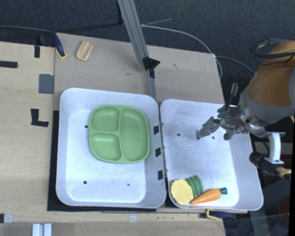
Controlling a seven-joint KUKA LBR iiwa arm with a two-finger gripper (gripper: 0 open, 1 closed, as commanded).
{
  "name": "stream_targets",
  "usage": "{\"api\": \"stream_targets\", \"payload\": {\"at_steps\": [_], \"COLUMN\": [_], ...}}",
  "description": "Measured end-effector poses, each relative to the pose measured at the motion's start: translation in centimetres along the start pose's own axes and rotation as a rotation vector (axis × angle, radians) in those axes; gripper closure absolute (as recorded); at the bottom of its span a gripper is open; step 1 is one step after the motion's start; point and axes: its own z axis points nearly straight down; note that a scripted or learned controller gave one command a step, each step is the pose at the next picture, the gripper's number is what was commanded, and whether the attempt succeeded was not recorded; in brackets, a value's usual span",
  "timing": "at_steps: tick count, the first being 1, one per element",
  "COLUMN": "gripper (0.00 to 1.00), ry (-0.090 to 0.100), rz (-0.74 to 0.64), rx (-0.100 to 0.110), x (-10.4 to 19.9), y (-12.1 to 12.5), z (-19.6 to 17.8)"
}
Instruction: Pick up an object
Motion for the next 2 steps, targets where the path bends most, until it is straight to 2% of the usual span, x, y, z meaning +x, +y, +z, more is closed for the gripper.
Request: {"api": "stream_targets", "payload": {"at_steps": [1,2], "gripper": [0.00,0.00], "ry": [0.000,0.000], "rz": [0.000,0.002], "rx": [0.000,0.006], "x": [0.0,-0.7], "y": [0.0,0.1], "z": [0.0,6.1]}}
